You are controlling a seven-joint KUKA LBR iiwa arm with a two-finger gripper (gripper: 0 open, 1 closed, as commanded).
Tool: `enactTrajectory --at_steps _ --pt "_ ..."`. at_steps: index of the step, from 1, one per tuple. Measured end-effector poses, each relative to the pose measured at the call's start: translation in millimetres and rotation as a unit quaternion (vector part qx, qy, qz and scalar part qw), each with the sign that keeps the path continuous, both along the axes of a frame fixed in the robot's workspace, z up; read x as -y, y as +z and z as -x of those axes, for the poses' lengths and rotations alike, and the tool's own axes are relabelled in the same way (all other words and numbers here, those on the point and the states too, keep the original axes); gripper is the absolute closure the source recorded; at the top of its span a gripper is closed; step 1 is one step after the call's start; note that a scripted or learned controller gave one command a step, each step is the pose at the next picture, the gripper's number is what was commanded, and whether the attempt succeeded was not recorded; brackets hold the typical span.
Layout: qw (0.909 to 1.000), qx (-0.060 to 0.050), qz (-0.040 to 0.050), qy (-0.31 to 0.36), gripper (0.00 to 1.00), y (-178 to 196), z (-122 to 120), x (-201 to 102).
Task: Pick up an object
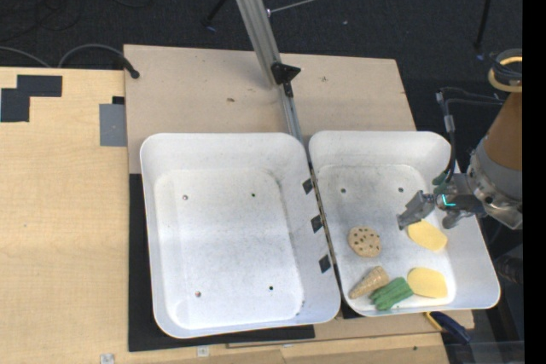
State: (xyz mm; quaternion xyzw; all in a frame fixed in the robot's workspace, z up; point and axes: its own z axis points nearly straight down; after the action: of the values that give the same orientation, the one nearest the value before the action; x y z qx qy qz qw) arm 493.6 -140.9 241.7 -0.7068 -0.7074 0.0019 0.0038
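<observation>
My gripper [433, 216] hangs over the right side of the right bin [375, 151], fingers spread open, just above a yellow piece [426, 236]. Nothing sits between the fingers. A second yellow piece [427, 282] lies near the bin's front right corner. A green object [391, 294] and a tan cone-shaped piece [368, 282] lie side by side at the front of the bin. A round chocolate-chip cookie [365, 241] rests left of the gripper, in the bin's middle.
The left bin [223, 234] stands beside the right one, with black clips [316, 223] along the shared rim. A slanted aluminium bar [256, 21] rises behind the bins. Wooden bench surface [60, 200] lies to the left.
</observation>
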Motion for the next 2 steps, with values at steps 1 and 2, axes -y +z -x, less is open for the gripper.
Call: enactTrajectory --at_steps 1,2 --pt "1.0000 0.003 0.0007 -0.002 0.00 2 -1 1" --pt "1.0000 -0.001 -0.0003 -0.001 0.00 -61 0 -5"
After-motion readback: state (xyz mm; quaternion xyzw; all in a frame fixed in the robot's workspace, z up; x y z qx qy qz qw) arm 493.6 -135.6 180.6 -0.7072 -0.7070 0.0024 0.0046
